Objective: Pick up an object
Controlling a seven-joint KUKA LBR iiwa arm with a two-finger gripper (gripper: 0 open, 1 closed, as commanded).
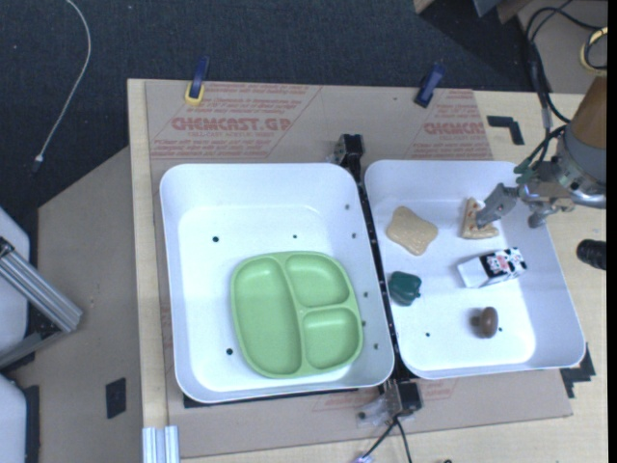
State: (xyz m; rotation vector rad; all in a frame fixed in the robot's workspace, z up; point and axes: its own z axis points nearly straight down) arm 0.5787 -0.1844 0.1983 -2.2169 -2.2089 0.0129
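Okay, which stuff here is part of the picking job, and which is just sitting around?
Job:
gripper
tan triangular piece
tan slice
black and white block
dark green lump
brown lump

Sitting around:
green divided plate
blue clamps

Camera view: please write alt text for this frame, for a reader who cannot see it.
The gripper on a grey arm reaching in from the right hovers at a small tan wedge near the right bin's far edge. That bin also holds a tan bread-like piece, a dark green item, a black-and-white object and a brown lump. The left bin holds a green divided plate.
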